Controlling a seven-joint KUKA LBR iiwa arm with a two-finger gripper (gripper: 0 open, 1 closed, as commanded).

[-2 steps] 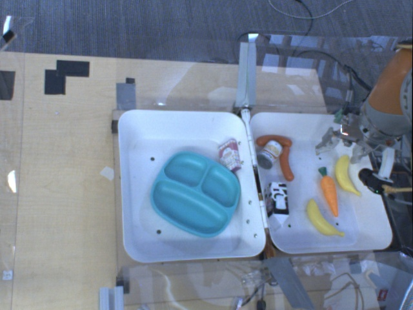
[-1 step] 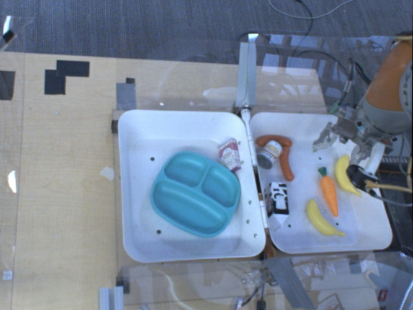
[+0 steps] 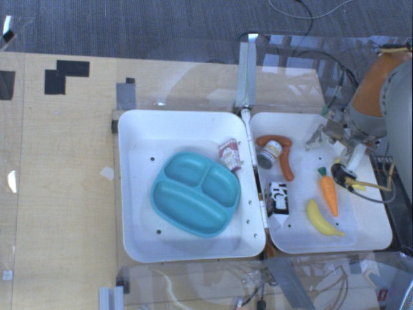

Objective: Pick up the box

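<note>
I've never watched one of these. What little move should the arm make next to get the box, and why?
Probably swing left and toward the near side. The gripper hangs over the far right part of the right bin, beside the carrot, while the black-and-white box lies against the bin's left wall, with nothing between the fingers.

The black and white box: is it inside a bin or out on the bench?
Inside. The box lies in the right bin, by its left wall, apart from the banana and carrot.

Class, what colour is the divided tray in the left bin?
Teal blue tray, seen in the camera view.
</note>
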